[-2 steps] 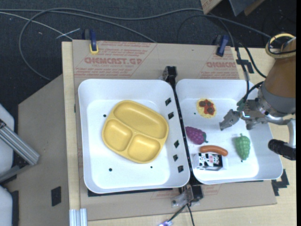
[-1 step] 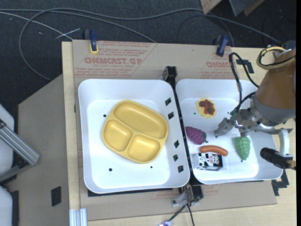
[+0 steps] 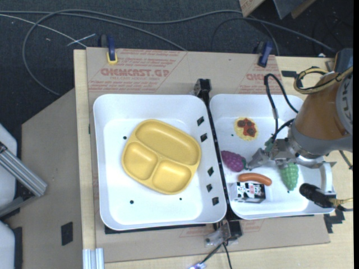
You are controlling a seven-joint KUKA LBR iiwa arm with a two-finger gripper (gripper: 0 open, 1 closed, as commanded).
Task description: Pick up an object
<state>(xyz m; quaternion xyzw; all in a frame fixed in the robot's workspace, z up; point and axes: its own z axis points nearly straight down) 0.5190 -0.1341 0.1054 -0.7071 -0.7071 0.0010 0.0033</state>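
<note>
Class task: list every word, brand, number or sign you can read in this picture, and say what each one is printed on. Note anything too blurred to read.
"CHEMCAST GP": red print, large, on the brown board behind the left bin.
The same red print appears to repeat on the board behind the right bin, too cut off to read.
Black-and-white carton in the right bin: pattern visible, lettering too small to read.
</note>
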